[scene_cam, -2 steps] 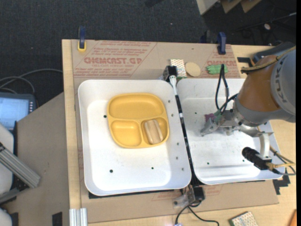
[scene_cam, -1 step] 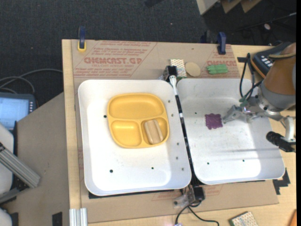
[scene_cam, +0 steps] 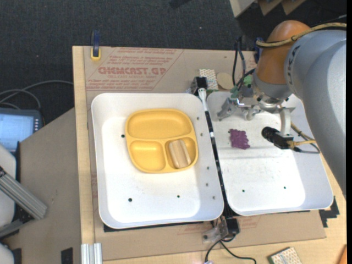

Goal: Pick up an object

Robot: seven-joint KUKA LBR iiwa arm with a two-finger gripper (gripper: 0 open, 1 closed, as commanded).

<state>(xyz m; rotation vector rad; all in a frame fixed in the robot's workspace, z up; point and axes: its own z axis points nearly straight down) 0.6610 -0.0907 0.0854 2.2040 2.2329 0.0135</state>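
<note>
Smooth yellow plastic tray (scene_cam: 159,139) w/ tan block (scene_cam: 177,153) in left bin (scene_cam: 110,164); bumpy purple lump (scene_cam: 239,138) right. Gripper (scene_cam: 242,108) poised above, grip state unclear.

Robotics lab: cardboard-topped bench (scene_cam: 137,65), loose cables (scene_cam: 33,89), white bins (scene_cam: 159,202).

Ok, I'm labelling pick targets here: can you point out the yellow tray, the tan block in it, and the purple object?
yellow tray (scene_cam: 159,124): camera view, floor of its large top compartment.
tan block (scene_cam: 177,153): camera view, middle of its top face.
purple object (scene_cam: 239,138): camera view, its centre.
</note>
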